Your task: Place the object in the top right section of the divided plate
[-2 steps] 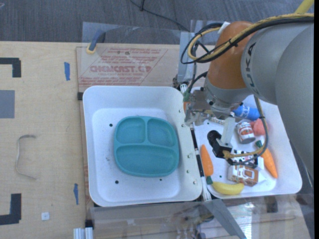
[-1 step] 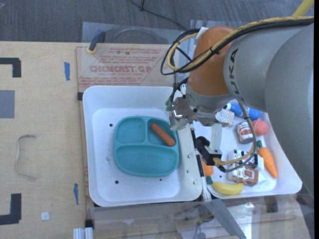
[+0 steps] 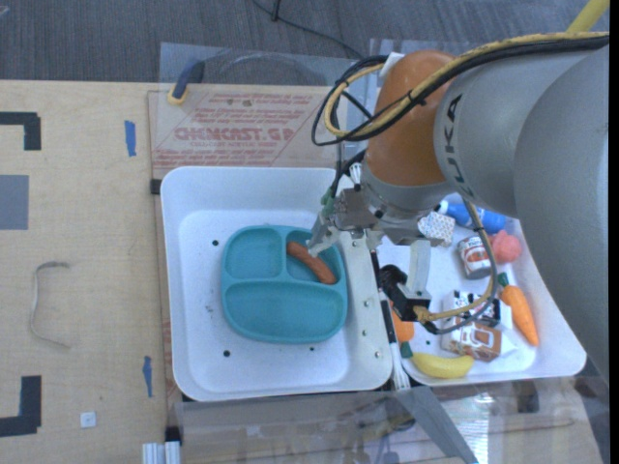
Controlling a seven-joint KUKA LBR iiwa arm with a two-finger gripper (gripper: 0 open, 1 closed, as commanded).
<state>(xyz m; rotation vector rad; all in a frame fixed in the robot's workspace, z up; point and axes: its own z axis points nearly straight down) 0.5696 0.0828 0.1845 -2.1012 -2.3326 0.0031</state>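
A teal divided plate (image 3: 280,312) lies in the left white bin (image 3: 193,259). An orange sausage-shaped object (image 3: 312,263) rests at a slant in the plate's top right section. My gripper (image 3: 327,228) hangs just above the object's upper end, at the plate's upper right rim. The grey arm with its orange band (image 3: 411,124) covers much of the right side of the view and hides part of the right bin.
The right bin (image 3: 556,356) holds several toy foods: a carrot (image 3: 519,314), a banana (image 3: 443,364), a pink piece (image 3: 506,246), a blue piece (image 3: 490,221), a small can (image 3: 472,256). The ridge between the bins (image 3: 372,307) runs just right of the plate.
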